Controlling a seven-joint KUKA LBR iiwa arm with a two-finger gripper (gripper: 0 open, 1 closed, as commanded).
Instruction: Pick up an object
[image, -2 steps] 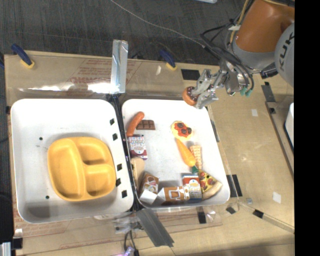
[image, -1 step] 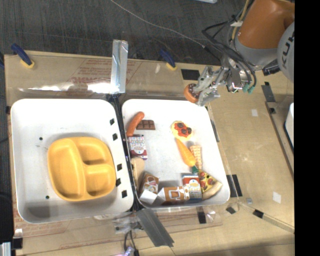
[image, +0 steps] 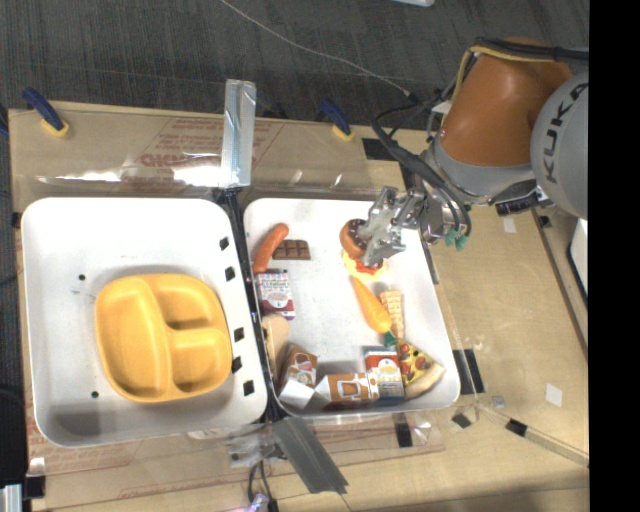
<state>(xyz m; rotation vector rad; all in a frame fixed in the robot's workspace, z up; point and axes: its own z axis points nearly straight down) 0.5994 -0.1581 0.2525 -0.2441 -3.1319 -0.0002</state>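
A light wooden bench (image: 520, 330) seen from above at a slant, under even, soft light with no hard shadows. Beyond its far edge lies a dark grey ribbed floor covering (image: 130, 50), crossed by a thin pale cable (image: 300, 50). A clear plastic sheet with faint red print (image: 190, 145) covers the bench's far-left part. Two blue clamps (image: 45, 110) grip the far edge, one at the left corner and one nearer the middle. A strip of silver tape (image: 239, 130) runs toward the viewer. Short pieces of black tape (image: 470, 370) dot the wood on the right.
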